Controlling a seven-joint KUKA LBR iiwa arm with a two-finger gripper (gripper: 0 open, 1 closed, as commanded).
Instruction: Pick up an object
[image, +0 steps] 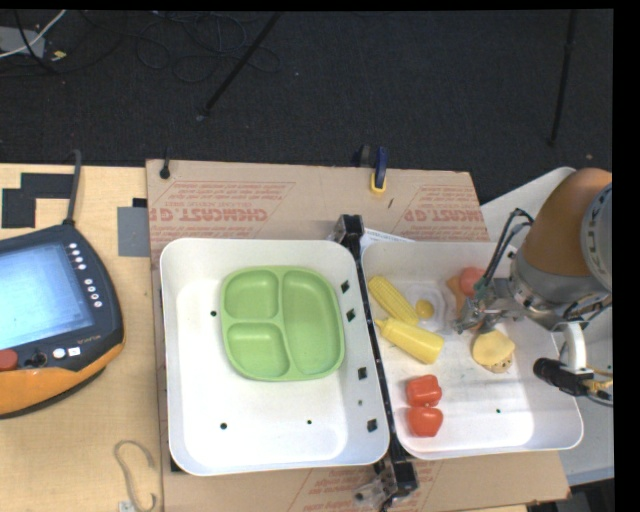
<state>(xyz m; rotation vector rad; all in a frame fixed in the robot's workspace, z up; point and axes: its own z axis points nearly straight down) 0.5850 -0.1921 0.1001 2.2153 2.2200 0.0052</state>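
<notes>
Pale yellow object (493, 351) just below the gripper (478, 315), finger state impossible to tell

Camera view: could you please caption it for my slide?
Claw low in right bin among toy foods; green tray in left bin.

Green three-compartment plate (281, 325) lying in the left white bin (190, 420). Teach pendant (50, 310) with lit screen at far left. Blue-and-yellow clamp (378, 170) on the cardboard sheet's (250, 205) back edge.
</notes>
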